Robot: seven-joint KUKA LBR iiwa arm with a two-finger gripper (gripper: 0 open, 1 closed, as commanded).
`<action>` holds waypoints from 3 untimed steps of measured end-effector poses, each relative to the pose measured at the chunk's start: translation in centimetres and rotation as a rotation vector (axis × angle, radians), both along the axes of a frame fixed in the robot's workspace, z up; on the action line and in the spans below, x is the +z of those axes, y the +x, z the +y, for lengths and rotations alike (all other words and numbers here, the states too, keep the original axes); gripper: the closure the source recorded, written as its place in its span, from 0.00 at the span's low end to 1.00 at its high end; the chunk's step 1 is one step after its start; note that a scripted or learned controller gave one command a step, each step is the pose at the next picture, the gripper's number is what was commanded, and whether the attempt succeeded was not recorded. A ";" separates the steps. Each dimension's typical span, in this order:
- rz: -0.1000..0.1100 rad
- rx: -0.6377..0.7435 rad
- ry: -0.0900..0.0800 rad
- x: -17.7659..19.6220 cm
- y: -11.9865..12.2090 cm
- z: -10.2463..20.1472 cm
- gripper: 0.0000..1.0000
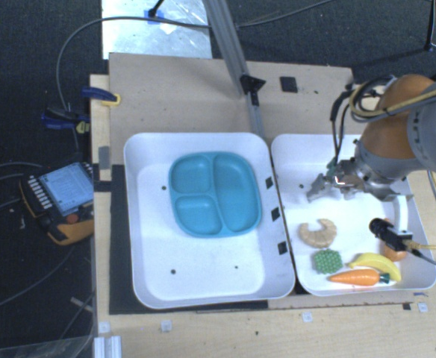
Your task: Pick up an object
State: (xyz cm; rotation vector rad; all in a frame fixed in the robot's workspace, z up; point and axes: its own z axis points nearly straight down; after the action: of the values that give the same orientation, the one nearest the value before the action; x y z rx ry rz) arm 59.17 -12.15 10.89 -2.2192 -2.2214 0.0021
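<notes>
Your gripper (327, 184), fingers apparently spread and holding nothing, hovers at about 12 o'clock of the croissant (319, 233) in the right bin (293, 155); descend there and you'd likely close on bare floor.

You're looking at two bins, the left bin (147, 274) and right bin (293, 162), both of smooth white plastic with a faint sheen. The blue divided plate (214, 192) in the left one reads as matt plastic. The worktop (173, 95) looks like bare, dull board, pale brown. The croissant (319, 233) has a rough, crusty look; the banana (378, 262) and carrot (354, 277) are smooth and slightly glossy. The hand (330, 186) appears to be grey metal.
</notes>
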 end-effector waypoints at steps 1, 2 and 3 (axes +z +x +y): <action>-0.006 0.001 -0.001 1.3 0.2 0.0 1.00; -0.008 0.001 -0.002 6.0 0.6 -0.7 1.00; -0.011 0.003 -0.002 12.4 0.8 -1.1 1.00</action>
State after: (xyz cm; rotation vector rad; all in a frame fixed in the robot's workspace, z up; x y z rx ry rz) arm 59.95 -13.30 23.31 -2.2226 -2.2313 -0.0076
